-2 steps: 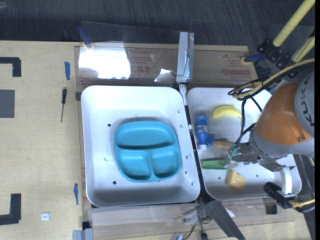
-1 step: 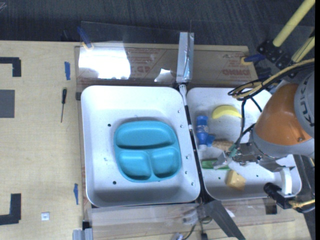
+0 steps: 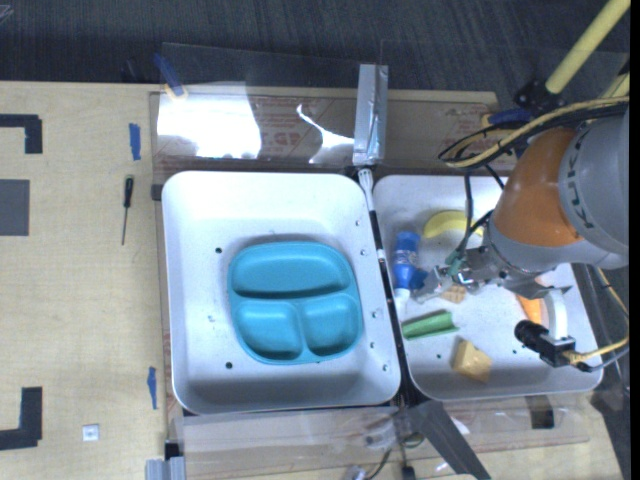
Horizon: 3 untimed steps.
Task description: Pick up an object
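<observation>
The right bin (image 3: 500, 380) holds several small items. A blue bottle-like item (image 3: 405, 258) lies by its left wall, and a yellow round piece (image 3: 445, 225) sits behind it. A green stick (image 3: 428, 324) and a tan block (image 3: 471, 358) lie nearer the front. An orange piece (image 3: 533, 306) shows partly under the arm. My gripper (image 3: 458, 274) hangs low over the middle of this bin, just right of the blue item and above the green stick. Nothing is seen held in it.
The left bin (image 3: 190, 268) contains a blue divided plate (image 3: 295, 300). A metal divider post (image 3: 368, 118) stands behind the two bins. The grey arm with its orange band (image 3: 540, 203) covers the right bin's far right part.
</observation>
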Tool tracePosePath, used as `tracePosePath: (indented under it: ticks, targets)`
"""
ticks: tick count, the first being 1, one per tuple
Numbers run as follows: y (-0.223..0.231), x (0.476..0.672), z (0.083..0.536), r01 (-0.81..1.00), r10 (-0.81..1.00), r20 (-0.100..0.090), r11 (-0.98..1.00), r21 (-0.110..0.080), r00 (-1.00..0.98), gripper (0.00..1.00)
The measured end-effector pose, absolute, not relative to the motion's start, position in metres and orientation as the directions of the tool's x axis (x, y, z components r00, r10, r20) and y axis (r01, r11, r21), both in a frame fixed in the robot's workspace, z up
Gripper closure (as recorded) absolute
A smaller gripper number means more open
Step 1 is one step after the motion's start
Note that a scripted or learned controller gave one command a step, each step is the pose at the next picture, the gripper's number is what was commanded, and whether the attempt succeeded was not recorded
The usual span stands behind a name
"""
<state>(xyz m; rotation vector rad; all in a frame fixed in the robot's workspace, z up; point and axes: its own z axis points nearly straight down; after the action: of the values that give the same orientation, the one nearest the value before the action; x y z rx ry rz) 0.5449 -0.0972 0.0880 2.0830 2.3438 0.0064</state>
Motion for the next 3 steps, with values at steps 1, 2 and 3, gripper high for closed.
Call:
tracePosePath:
  ticks: [1,2,3]
  targets:
    - [-0.103,0.593,0.087,0.996,0.996,-0.002,0.087,0.007,-0.087,0.00]
    - [-0.102,0.594,0.100,0.996,0.996,-0.005,0.090,0.013,-0.090,1.00]
    - [-0.024,0.609,0.188,0.986,0.986,0.001,0.165,0.009,-0.165,1.00]
